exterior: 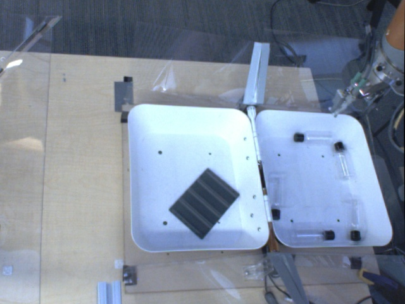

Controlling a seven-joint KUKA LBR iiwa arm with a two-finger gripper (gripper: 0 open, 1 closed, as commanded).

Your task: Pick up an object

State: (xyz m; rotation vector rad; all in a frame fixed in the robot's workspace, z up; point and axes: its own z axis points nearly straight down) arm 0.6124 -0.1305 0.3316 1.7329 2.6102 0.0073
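**A:** Pale wooden tabletop (69, 189), dark carpet behind it, and two shallow white bins side by side. The left bin (142, 122) carries one dark ribbed rectangular pad (204, 203), lying flat and turned on the diagonal, towards the near side. The right bin (373, 220) has several clear tubes with black caps scattered about.

**B:** And the hand (354, 94)?

**A:** Up at the far right, just beyond the right bin's far corner, touching nothing I can make out. Open or clenched? Can't tell, it's too small and cluttered there.

**B:** So how to play it?

**A:** I'd go for the pad: come straight down over it, turn the wrist to match its diagonal, and close across the short side.
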